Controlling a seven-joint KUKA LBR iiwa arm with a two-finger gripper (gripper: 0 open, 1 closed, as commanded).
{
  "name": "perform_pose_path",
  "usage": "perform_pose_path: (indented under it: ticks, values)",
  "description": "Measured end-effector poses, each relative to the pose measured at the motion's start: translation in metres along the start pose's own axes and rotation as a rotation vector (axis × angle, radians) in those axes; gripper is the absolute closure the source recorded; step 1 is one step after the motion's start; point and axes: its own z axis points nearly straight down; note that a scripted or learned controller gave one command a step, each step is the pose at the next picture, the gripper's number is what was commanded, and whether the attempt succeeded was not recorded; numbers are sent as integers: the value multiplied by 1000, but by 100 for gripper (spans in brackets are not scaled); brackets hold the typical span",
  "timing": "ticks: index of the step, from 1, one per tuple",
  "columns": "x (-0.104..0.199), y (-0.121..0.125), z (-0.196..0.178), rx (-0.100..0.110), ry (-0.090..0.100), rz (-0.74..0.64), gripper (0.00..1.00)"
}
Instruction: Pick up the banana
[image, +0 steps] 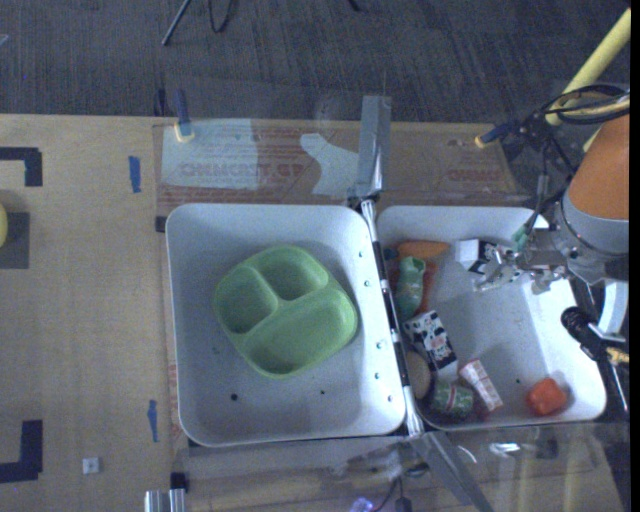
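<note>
The tan counter (80, 300) fills the left and middle of the frame. Two shallow white bins sit on it side by side: the left bin (190, 400) at centre, the right bin (520, 330) at right. Blue tape strips (134, 172) and black corner marks (22, 165) lie at left.

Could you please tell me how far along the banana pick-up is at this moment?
Nothing looks done yet. The gripper hangs over the right bin, near its far side, with nothing visibly held. I cannot pick out a banana among the items along that bin's left wall, so the whole grasp remains.
</note>
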Motion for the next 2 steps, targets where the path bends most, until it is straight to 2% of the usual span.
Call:
perform_pose_path:
  ticks: [1,2]
  values:
    - [51,1,86,-4,-1,151,0]
    - [17,51,58,-2,-2,301,0]
